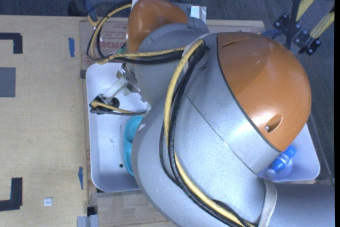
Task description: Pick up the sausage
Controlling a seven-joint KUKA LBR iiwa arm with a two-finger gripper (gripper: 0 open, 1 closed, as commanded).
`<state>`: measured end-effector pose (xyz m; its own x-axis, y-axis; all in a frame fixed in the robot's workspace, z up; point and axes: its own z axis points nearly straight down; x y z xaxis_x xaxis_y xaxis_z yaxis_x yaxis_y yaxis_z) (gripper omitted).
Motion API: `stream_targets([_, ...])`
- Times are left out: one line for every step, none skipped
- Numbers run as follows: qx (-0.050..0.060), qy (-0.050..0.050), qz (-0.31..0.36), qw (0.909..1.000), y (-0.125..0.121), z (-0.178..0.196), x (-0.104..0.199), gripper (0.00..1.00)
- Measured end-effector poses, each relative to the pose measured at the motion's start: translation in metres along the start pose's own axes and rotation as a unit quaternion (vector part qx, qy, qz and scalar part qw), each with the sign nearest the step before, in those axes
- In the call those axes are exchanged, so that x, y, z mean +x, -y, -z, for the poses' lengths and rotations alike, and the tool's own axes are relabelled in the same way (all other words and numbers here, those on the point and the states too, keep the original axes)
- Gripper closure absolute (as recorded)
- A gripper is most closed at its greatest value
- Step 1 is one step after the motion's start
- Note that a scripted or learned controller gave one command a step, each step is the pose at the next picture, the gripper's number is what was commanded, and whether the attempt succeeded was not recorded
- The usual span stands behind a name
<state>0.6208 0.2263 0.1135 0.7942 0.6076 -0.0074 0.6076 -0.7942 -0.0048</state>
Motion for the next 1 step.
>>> stream_targets([0.001, -0.002, 0.087, 0.9962, -0.022, -0.0208, 0.0221, 0.0])
